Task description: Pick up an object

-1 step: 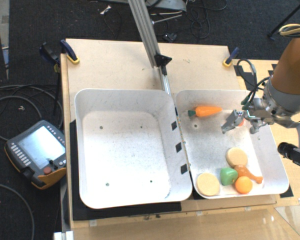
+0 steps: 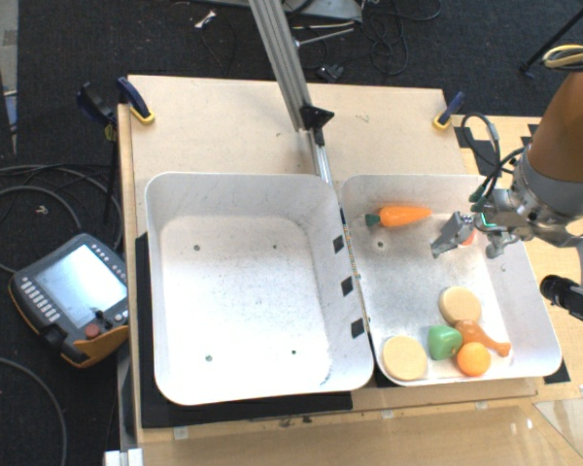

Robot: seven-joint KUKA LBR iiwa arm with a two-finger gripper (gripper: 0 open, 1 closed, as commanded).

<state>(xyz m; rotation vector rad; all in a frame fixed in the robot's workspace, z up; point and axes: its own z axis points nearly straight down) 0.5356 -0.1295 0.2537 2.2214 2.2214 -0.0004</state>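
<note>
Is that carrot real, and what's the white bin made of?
The carrot looks like toy plastic: smooth, evenly orange, with a tidy green stub. The right bin seems thin moulded plastic, matte white, with rounded corners and a speckled, scuffed floor.

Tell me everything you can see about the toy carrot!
The toy carrot is orange with a small green stub at its left end. It looks like smooth plastic. It lies flat on its side near the far end of the right bin, pointing right toward the pincer. Nothing touches it except the bin floor.
</note>
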